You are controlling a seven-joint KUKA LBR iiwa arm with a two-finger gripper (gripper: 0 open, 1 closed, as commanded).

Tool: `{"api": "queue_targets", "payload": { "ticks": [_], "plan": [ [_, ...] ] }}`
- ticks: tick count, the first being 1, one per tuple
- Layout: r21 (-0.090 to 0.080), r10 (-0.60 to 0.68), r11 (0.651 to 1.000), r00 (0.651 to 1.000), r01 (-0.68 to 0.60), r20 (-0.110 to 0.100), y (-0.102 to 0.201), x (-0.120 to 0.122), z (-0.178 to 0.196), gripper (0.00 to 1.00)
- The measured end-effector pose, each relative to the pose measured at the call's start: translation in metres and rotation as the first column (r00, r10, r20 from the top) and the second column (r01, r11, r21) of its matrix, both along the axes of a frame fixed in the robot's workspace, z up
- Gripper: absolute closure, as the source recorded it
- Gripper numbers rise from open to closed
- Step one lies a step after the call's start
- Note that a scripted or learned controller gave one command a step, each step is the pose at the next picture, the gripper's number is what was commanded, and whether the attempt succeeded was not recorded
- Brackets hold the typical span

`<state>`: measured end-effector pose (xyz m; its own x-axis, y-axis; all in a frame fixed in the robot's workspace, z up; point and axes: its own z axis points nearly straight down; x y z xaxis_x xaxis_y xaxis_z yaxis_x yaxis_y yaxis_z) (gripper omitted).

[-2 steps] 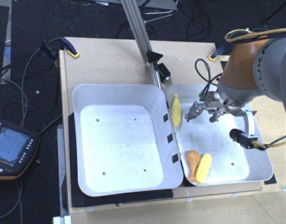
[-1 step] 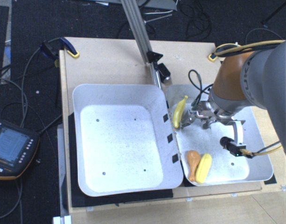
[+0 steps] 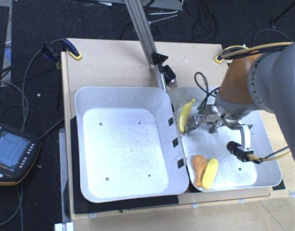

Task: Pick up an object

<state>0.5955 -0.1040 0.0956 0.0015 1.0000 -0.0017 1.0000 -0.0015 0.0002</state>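
Floor: dark carpet (image 3: 27, 28) around the bench, crossed by loose black cables.
Far left: a handheld control pendant (image 3: 10, 153) with a lit screen lies on the floor.
Bench: pale wooden board (image 3: 113, 64), with a yellow clamp (image 3: 75, 56) at its back left corner and another (image 3: 220, 57) at the back right.
Left bin: shallow white tray (image 3: 123, 143), its floor speckled grey.
Centre back: a slanted metal rail (image 3: 142, 28) runs down to where the two bins meet.
Right bin (image 3: 262, 172): a banana (image 3: 185, 115) lies by its left wall; an orange object (image 3: 199, 167) and a yellow object (image 3: 210, 172) lie touching near the front.
Gripper (image 3: 195, 121): low in the right bin, just beside the banana; whether it is apart or together cannot be told.
Arm (image 3: 262, 81): grey with an orange band, reaching in from the right.
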Motion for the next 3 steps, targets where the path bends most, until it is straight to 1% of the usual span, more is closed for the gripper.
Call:
{"api": "queue_targets", "payload": {
  "ticks": [1,2,3],
  "plan": [
    [0.002,0.001,1.0,1.0,-0.001,0.001,0.001,0.0,0.01,1.0],
    [0.001,0.002,1.0,1.0,-0.002,0.005,-0.003,0.003,0.072,1.0],
    [0.001,0.002,1.0,1.0,-0.002,0.003,-0.003,0.004,0.107,1.0]
  ]
}}
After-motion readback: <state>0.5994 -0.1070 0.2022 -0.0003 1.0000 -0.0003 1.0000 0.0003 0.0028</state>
